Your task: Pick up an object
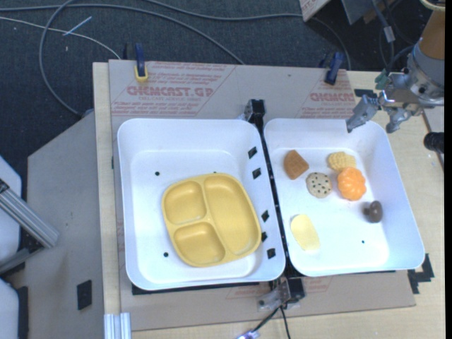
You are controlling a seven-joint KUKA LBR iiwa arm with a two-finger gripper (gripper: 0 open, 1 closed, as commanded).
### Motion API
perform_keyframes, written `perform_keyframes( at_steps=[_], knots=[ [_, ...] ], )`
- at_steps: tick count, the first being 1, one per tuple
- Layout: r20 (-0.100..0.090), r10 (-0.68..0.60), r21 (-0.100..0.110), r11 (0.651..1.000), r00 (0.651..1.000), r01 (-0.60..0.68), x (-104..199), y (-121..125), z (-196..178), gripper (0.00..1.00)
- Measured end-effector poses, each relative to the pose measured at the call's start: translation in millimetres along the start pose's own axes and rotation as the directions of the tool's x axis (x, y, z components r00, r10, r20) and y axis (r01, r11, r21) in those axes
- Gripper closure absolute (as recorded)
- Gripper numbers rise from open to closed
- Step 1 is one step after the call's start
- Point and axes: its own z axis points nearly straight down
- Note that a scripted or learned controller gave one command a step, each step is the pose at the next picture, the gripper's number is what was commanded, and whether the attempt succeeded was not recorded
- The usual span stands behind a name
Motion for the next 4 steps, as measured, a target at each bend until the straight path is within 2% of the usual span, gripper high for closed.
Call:
perform_keyframes(
  at_steps=[1, 3, 4],
  knots=[
    [0.002, -0.002, -0.009, 1.000, 1.000, 0.002, 0.3, 1.5, -5.2, 0.00],
    [0.001, -0.001, -0.003, 1.000, 1.000, 0.001, -16.6, 5.1, 94.0, 0.00],
    [0.000, -0.002, -0.003, 1.000, 1.000, 0.002, -12.1, 3.9, 139.5, 0.00]
  ],
)
